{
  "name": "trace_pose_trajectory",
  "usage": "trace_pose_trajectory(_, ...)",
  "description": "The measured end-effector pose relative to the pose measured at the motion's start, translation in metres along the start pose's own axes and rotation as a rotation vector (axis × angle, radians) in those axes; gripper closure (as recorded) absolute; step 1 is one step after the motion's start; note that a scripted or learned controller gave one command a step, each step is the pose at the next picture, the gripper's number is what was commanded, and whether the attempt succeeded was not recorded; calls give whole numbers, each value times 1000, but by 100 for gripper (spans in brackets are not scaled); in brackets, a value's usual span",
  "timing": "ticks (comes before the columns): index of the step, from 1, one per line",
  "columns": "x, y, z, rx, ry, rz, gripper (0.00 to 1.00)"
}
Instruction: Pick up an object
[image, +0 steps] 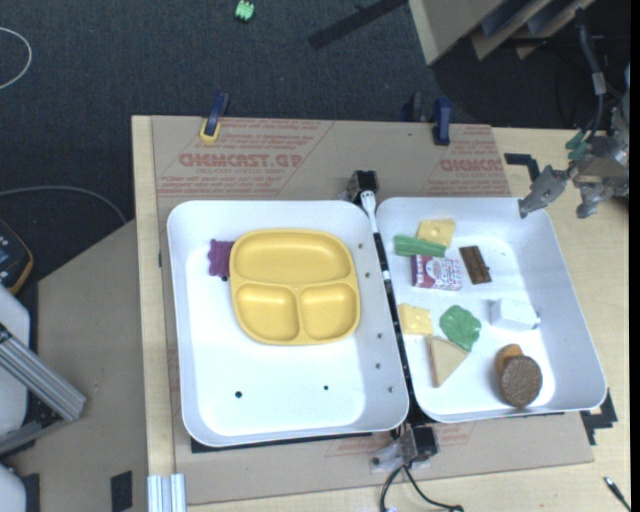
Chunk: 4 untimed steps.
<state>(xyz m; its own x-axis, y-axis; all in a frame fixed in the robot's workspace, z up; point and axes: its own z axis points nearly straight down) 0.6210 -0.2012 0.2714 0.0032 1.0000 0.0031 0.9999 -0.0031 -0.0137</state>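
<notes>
2 white bins sit side by side on the bench; the left bin (200, 330) carries a yellow divided plate (296, 284) with a purple piece (219, 257) tucked at its left edge. The right bin (560, 290) holds the candidates: a green strip (418, 246), a cheese wedge (436, 232), a red-and-white packet (437, 271), a brown bar (475, 265), a green lump (460, 325), a white block (513, 314) and a brown cookie (520, 379). The gripper (563, 192) hovers above that bin's far right corner, fingers (533, 197) spread and holding nothing. Every object lies down-left of it; the brown bar and white block look nearest. The arm reaches in from the right, wrist raised.
</notes>
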Motion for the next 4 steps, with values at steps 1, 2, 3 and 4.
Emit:
trace_pose_trajectory(1, 1, 2, -8, -13, -3, -3, 0)
trace_pose_trajectory(2, 6, 7, 53, -8, -2, -5, 0)
trace_pose_trajectory(3, 7, 7, 117, -7, -1, -4, 0)
trace_pose_trajectory(4, 7, 7, 160, -8, -1, -4, 0)
